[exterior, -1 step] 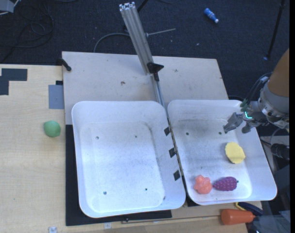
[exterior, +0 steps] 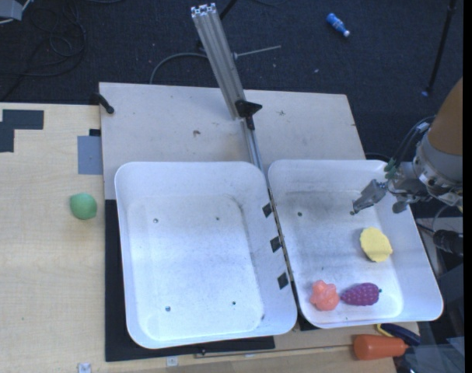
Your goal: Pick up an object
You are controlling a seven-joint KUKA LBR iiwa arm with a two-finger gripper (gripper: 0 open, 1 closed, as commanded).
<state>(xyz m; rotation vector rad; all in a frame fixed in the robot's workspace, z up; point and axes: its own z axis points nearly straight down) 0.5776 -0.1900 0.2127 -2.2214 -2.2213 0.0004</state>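
Above the right white bin [exterior: 422, 301], the two-finger gripper [exterior: 379, 195] hangs with spread fingers gripping nothing, near a lumpy yellow toy [exterior: 375, 244]. Its rounded surface could slip sideways if the fingers close off-centre, leaving an unsuccessful grasp.

Your widest open floor is the left bin [exterior: 193, 255], bare from wall to wall. In the right bin [exterior: 329, 208] the upper-left and centre lie free; the lower right is crowded by a yellow lump [exterior: 375, 244], a purple toy [exterior: 361, 294] and an orange toy [exterior: 324, 295] just beside it. The gripper [exterior: 369, 196] hangs over that bin's upper right, near the yellow lump. Between the bins stands a ridge with black clips [exterior: 274, 243], and a metal rail [exterior: 224, 61] slants down from the top centre
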